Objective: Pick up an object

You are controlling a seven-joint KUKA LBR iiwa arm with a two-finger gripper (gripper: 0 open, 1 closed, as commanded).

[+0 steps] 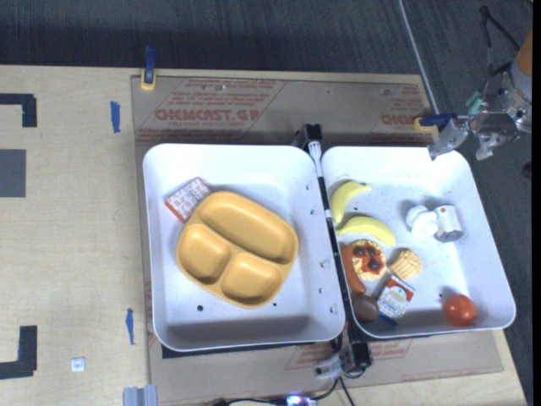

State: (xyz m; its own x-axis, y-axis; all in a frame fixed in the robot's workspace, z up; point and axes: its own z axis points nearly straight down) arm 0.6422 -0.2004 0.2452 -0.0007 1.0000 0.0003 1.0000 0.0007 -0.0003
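Yellow bananas, a red tomato, a white cup and small packets lie in the right bin. Left bin holds a yellow divided tray. Gripper hangs above the right bin's far corner, holding nothing visible.

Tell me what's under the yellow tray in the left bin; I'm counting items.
A small red-and-white packet pokes out from the yellow tray's upper-left edge, on the left bin's floor. Whether the tray overlaps it, or anything else lies beneath, cannot be seen.
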